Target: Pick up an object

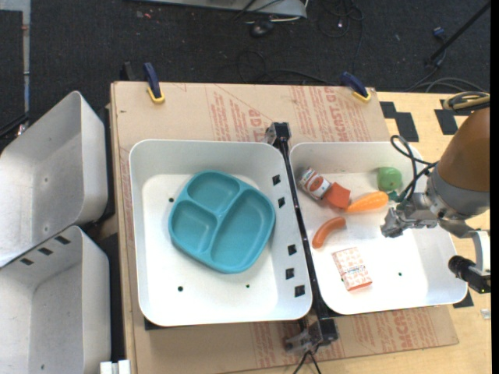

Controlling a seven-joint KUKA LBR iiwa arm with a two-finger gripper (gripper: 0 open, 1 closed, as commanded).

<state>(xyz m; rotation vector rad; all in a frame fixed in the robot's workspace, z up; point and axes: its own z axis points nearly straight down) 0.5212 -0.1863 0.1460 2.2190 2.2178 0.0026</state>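
Observation:
The right bin (437,291) holds several small items. A green lump (389,178) lies at the back, an orange carrot (368,202) just in front of it, and a red and white can (316,183) beside an orange-red block (338,197). An orange sausage shape (328,231) lies near the bin's left wall and a white and red packet (352,269) nearer the front. My gripper (392,225) hangs low over the right bin's middle, just right of the carrot's tip, above bare bin floor. The arm comes in from the right.
The left bin (148,287) holds a teal divided plate (222,220). Two spare white bins (47,185) sit off the bench at the left. Clamps (154,88) grip the bench's back edge. A black divider (295,209) runs between the bins.

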